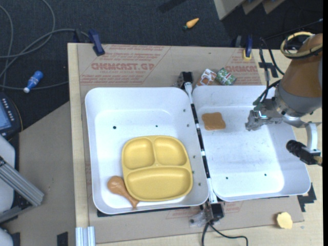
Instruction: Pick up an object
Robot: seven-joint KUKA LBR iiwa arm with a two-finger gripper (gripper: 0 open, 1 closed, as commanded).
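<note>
Fingers (254,119) of the arm hung low over the right bin (246,183), at its upper right, and whether they stood apart or together could not be told at this size; nothing showed between them. The relation that mattered: a tan, toast-like slab (213,121) lay flat on that bin's floor directly to frame-left of the fingers, near but apart, at about the same height in the frame. It looked roughly square, so no long axis stood out. By my judgement it was the nearest thing to pick, and a short move toward frame-left plus a descent would bring the fingers over it.

Going left to right across the frame: a blue-and-white bottle (34,80) lay on the dark floor at far left. The left bin (97,117) held a yellow divided tray (156,167) with a tan drumstick-shaped toy (121,188) tucked against its lower-left edge. Small packets (217,77) sat on the worktop (128,63) above the right bin, and a yellow lump (284,220) lay at lower right. Nothing stood between fingers and slab; the slab's closeness to the bin's left wall might crowd a grasp.
</note>
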